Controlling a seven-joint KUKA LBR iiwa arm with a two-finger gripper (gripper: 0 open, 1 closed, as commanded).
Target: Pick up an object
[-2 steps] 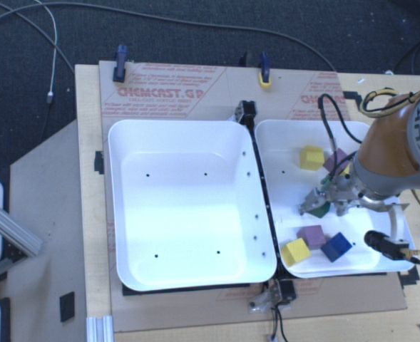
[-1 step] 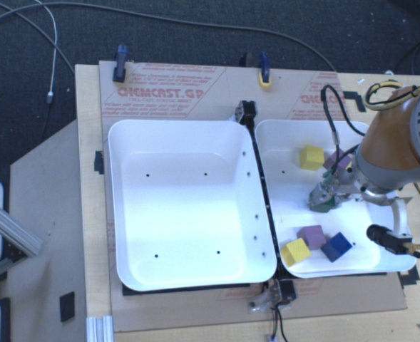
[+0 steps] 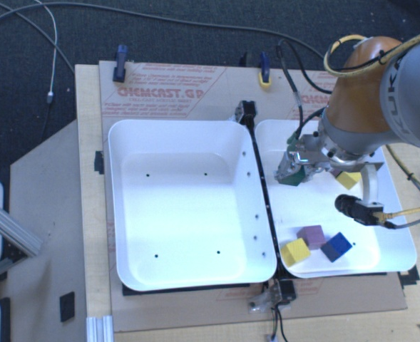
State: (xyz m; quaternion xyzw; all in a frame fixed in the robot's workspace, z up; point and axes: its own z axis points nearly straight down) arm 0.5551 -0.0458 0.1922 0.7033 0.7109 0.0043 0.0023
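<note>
My gripper (image 3: 294, 168) hangs over the upper left part of the right bin (image 3: 381, 262), under the grey and orange arm. A dark green block (image 3: 291, 179) lies right at its tip, partly covered by it. Whether the block is gripped I cannot make out. Near the bin's front lie a purple block (image 3: 311, 235), a yellow block (image 3: 295, 252) and a blue block (image 3: 336, 246), close together. A second yellow block (image 3: 347, 180) peeks out from under the arm.
The left bin (image 3: 124, 191) sits beside the right one, their rims meeting along a dark seam (image 3: 261, 191). A black cable fitting (image 3: 356, 209) hangs from the arm over the right bin. Clamps (image 3: 120, 54) hold the board at the back.
</note>
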